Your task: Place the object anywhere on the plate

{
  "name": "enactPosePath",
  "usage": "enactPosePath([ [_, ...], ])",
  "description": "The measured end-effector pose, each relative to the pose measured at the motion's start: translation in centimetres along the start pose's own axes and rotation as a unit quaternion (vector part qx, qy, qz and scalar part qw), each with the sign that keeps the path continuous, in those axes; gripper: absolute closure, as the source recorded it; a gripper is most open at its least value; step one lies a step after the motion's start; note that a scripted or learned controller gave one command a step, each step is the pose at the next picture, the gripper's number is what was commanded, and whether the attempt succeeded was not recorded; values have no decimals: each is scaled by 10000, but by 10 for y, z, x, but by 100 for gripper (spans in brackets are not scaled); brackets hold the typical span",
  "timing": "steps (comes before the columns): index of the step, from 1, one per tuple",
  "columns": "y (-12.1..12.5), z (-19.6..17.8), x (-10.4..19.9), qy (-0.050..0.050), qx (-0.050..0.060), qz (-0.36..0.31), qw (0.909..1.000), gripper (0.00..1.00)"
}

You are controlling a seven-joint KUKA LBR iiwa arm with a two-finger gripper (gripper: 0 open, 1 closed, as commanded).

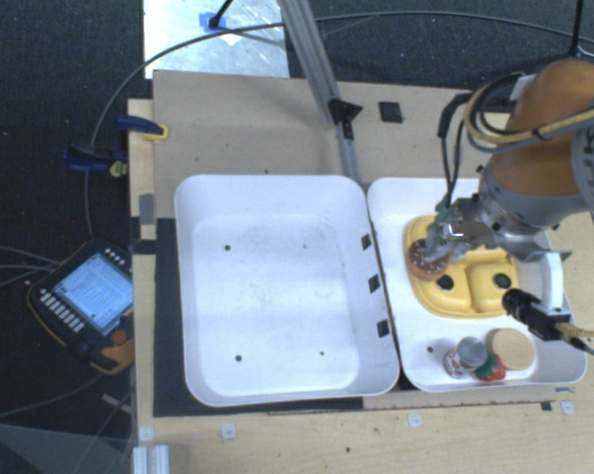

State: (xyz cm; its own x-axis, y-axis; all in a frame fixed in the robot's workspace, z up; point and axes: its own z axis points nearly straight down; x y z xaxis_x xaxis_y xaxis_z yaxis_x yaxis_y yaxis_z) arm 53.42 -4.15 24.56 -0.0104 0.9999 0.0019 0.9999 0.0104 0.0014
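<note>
In the camera view, the claw point(438, 248) sits low over the yellow plate point(467, 286) in the right bin point(396, 294), just above a brown doughnut point(425, 259) at the plate's left rim; I cannot tell whether it grips. A small jar point(467, 356) and a tan disc point(512, 349) crowd the bin's near edge, while the left bin point(277, 284) lies beside on the table point(248, 126).

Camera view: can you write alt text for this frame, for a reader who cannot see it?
A grey and orange robot arm reaches from the right, its gripper low over a yellow plate in the right white bin, at a small brown ring-shaped object on the plate's left edge. The left white bin sits beside it.
</note>
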Motion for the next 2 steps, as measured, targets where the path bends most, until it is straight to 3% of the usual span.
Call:
enactPosePath([
  [2,35,18,94,-1,0,4,10000,100],
])
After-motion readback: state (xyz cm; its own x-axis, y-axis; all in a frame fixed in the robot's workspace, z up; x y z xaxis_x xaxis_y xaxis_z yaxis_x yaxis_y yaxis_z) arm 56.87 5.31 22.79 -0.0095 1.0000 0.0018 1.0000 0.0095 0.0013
